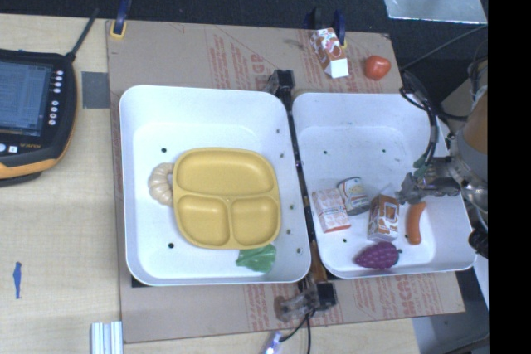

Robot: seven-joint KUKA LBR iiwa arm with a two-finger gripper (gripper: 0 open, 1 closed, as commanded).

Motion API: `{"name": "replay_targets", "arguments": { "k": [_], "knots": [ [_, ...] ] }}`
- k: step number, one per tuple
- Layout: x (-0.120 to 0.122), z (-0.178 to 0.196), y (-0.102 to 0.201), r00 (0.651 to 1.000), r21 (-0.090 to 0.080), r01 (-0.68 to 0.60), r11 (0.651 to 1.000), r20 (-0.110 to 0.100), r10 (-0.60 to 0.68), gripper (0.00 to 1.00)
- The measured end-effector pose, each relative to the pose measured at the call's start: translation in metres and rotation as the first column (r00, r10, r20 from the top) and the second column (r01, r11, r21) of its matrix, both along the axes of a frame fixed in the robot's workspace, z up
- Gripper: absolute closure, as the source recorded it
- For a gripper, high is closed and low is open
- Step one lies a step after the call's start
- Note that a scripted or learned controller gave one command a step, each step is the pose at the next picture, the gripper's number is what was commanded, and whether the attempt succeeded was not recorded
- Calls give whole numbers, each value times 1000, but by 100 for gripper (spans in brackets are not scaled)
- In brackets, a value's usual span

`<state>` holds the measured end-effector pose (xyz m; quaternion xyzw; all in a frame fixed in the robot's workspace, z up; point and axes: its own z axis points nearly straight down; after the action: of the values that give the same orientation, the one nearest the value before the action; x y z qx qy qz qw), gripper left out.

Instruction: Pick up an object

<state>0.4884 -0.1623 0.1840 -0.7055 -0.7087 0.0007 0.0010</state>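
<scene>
The right bin (365, 120) holds a small tin (354, 195), a red-and-white packet (330, 210), an orange-brown carton (383, 218), an orange sausage (414, 224) and a bunch of purple grapes (377, 255), all near its front. My gripper (427, 183) reaches in from the right and sits low at that bin's right side, just above the sausage's top end and right of the carton. Nothing is visibly held.
The left bin (141, 116) holds a yellow divided plate (225, 196), a beige bread ring (160, 183) at its left and a green leafy item (257, 259) at the front. Behind the bins lie a small carton (329, 52) and a red tomato (377, 66). A pendant (29, 108) rests far left.
</scene>
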Motion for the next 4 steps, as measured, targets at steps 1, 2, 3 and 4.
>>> {"name": "replay_targets", "arguments": {
  "k": [1, 2, 3, 4],
  "knots": [
    [-13, -31, 27, 1000, 0, -2, 1000, -1, 2, 100],
    [-11, -62, 16, 1000, 3, -3, 1000, 1, 3, 100],
    [-12, -28, 37, 1000, -1, -2, 1000, -1, 2, 100],
    [-13, -66, 49, 1000, 0, -1, 1000, -3, 1, 100]
  ]
}}
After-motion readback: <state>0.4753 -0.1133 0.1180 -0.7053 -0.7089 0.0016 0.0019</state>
